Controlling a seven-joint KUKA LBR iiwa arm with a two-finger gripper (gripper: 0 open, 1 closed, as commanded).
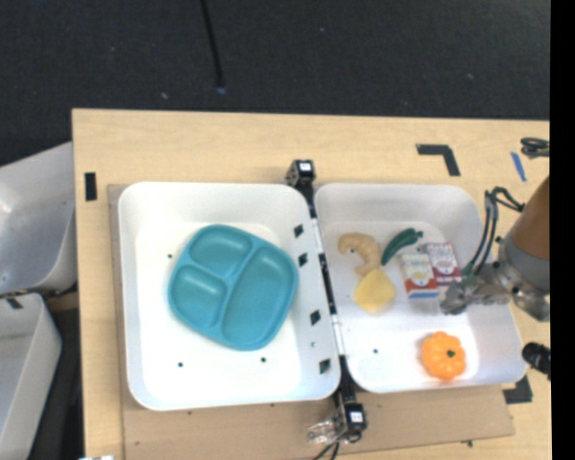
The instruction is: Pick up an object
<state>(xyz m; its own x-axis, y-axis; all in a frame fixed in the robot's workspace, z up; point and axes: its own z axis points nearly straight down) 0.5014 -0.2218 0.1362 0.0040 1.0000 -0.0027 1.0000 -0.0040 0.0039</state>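
The right bin (393, 372) holds several small items: a tan curved piece (359, 246), a green pepper-like piece (401, 243), a yellow lump (374, 291), a small white and red carton (430, 268) and an orange pumpkin (444, 356). My gripper (455, 301) reaches in from the right edge, low over the bin floor just right of the carton and above the pumpkin. Nothing shows between its tips.
The left bin (153, 372) holds a blue divided plate (234, 287). Black clips (318, 286) line the seam between the bins. The wooden bench (201, 142) surrounds both bins. Cables (487, 223) hang near the arm at the right.
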